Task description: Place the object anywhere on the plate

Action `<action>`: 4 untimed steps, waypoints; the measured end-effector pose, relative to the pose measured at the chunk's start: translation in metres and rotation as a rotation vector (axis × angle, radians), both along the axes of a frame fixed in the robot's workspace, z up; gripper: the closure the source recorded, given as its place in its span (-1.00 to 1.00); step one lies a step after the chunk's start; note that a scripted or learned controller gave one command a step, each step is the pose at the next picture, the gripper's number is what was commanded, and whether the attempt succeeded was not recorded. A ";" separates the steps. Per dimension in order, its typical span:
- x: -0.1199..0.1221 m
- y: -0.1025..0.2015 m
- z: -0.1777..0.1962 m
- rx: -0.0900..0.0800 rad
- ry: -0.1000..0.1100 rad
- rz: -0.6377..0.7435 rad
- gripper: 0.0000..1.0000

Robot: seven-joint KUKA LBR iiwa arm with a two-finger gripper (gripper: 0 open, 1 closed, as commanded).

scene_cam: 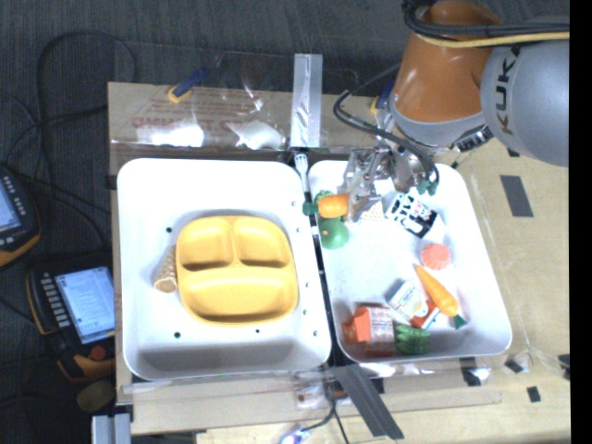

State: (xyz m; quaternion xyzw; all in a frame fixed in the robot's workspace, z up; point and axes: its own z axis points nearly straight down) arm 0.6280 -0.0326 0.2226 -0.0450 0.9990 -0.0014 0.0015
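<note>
Camera view looks down on the desk (532,248) with two white bins. In the left bin (139,248) lies a yellow divided plate (237,266), with a tan object touching its left edge. Over the right bin (486,294), near its top left corner, the claw (356,197) holds a small orange object (331,205) between its fingers, above a green item (333,234). A toy carrot (437,291), a pink round piece and small cartons lie lower in that bin.

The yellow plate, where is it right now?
The yellow plate lies in the left bin in the camera view, roughly centred, with a small tan object against its left edge.
</note>
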 end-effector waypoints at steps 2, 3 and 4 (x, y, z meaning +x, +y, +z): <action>-0.039 0.049 0.028 0.003 0.001 0.027 -1.00; -0.038 0.050 0.038 0.002 -0.002 0.027 1.00; -0.083 0.098 0.032 0.004 0.002 0.332 1.00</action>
